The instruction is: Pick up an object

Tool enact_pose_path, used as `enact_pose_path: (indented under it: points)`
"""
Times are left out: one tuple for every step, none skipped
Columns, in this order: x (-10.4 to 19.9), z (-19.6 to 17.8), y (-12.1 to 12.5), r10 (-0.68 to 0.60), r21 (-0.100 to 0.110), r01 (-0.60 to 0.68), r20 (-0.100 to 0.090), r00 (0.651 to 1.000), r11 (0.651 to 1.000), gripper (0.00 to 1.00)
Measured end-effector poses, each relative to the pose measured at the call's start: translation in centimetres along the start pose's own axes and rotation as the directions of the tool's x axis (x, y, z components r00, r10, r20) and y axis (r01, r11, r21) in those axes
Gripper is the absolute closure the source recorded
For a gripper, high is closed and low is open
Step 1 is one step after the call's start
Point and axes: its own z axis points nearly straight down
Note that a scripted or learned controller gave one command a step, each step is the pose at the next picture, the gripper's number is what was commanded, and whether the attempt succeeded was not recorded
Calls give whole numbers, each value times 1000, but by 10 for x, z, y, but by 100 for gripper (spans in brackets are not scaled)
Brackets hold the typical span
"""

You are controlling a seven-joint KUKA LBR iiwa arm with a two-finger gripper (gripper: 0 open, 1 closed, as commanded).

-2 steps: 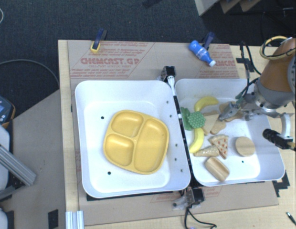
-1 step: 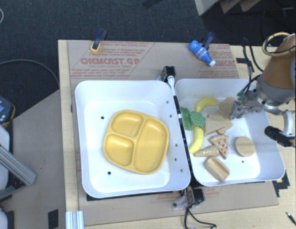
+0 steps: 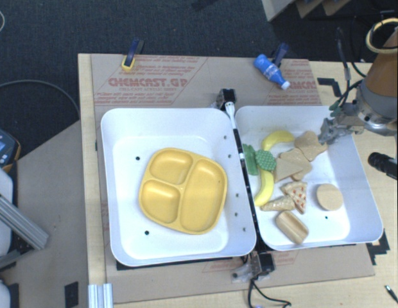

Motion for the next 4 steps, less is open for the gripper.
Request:
enact_pose_path:
  points:
    - [-1,-63,-4,0,0,0,0,1000,1000,100]
    - [-1,-67,-3,0,5,0,-1,1000,1000,100]
    - [44,-76,18,-4,3,4,-3,1000,1000,100]
    - [100,-62,42,-4,5,4,-4,1000,1000,100]
